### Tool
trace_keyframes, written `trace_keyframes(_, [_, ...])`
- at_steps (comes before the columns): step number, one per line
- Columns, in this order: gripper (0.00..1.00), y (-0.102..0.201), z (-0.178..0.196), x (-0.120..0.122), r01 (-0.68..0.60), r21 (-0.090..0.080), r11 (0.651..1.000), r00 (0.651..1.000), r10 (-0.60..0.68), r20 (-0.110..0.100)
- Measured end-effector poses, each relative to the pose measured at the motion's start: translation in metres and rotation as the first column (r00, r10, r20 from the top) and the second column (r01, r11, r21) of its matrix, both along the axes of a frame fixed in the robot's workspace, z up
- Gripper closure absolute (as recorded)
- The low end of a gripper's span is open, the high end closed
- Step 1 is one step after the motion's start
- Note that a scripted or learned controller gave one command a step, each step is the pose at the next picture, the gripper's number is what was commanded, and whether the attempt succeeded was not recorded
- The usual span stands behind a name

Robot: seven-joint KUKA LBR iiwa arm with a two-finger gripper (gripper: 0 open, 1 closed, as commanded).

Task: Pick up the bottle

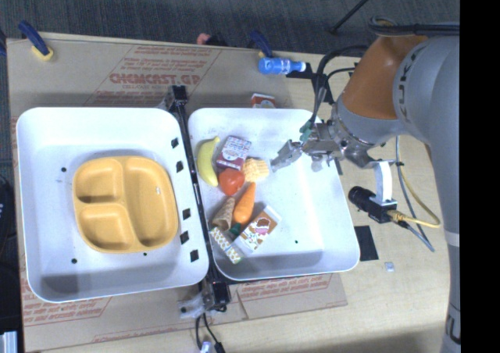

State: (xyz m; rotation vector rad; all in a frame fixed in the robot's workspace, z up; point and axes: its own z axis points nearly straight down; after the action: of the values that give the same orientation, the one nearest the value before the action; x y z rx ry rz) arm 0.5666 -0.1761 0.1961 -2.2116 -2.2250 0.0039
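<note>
The bottle [233, 153] is small and dark red with a purple-and-white label. It lies in the right bin [312, 242], in a cluster near the bin's left wall, between a banana [206, 161] and a corn cob [256, 169]. My gripper [300, 161] hovers over the bin's upper middle, to the right of the cluster. Its fingers stand open with nothing between them. The left fingertip [278, 160] is close to the corn cob and about a hand's width from the bottle.
A tomato [230, 180], a carrot [244, 202], an ice-cream cone [223, 213] and snack packets [256, 230] lie below the bottle. The left bin [47, 265] holds a yellow divided plate [125, 203]. A blue object [275, 66] lies on the bench behind the right bin.
</note>
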Motion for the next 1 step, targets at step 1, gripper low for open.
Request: trace_keyframes(1, [0.00,0.0620,0.0005,0.0762,0.097,-0.001,0.995,0.995,-0.097,0.001])
